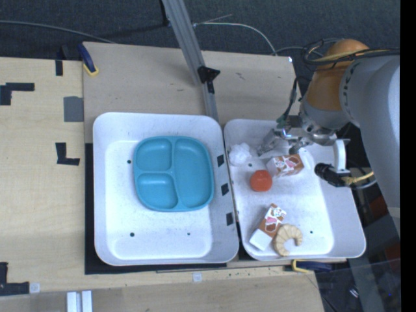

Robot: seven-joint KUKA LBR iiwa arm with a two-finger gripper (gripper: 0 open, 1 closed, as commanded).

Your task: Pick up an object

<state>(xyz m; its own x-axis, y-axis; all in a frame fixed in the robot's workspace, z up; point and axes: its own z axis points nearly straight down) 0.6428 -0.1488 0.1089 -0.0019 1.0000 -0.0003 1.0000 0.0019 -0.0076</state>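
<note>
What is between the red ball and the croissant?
In the camera view, a small red-and-white carton lies between the red ball and the croissant, touching the croissant.

You've got the gripper [278, 143] low in the right bin [338, 207], just beside a small carton [286, 165]; tomato [260, 181] nearby, teal tray [173, 173] sits in the left bin [110, 194].

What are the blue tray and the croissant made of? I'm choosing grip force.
The blue tray looks like hard moulded plastic: even colour, smooth matte surface, raised dividers. The croissant is probably a plastic or rubber toy, uniform tan with a slight sheen; real pastry can't be ruled out.
</note>
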